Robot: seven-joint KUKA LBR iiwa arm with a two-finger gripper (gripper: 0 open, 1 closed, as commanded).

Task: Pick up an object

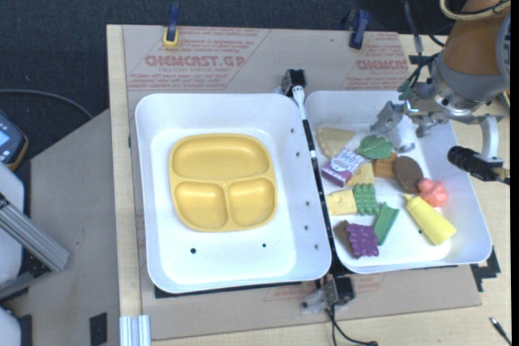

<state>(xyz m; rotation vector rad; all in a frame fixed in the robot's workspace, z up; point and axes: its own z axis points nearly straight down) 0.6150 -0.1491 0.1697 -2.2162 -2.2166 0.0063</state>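
- Two shallow white bins sit side by side on a bench covered with brown printed board, seen from above at a slant.
- The left bin [154, 174] holds a yellow divided plate [221, 181] with three compartments, one wide one at the far side and two smaller ones nearer the viewer.
- The right bin [478, 235] holds a loose cluster of toy food.
- In that cluster: a green leaf-shaped piece [375, 147] at the far side, a purple wrapped packet [341, 165] to its left, and a brown oval piece [408, 173] to its right.
- Nearer the viewer lie a green ridged piece [365, 198], a purple grape bunch [362, 239], a yellow cylinder [431, 220] and a small pink piece [435, 194] touching the cylinder's far end.
- The grey arm with its orange band enters from the right. Its gripper [399, 130] hangs over the far part of the right bin, just above the green leaf-shaped piece.
- Two grey fingers [384, 119] point down and to the left with a narrow gap between them, and nothing is held in that gap.
- Whether the fingertips touch the leaf piece cannot be told from this angle.
- Blue and yellow clamps [171, 28] grip the far edge of the board.
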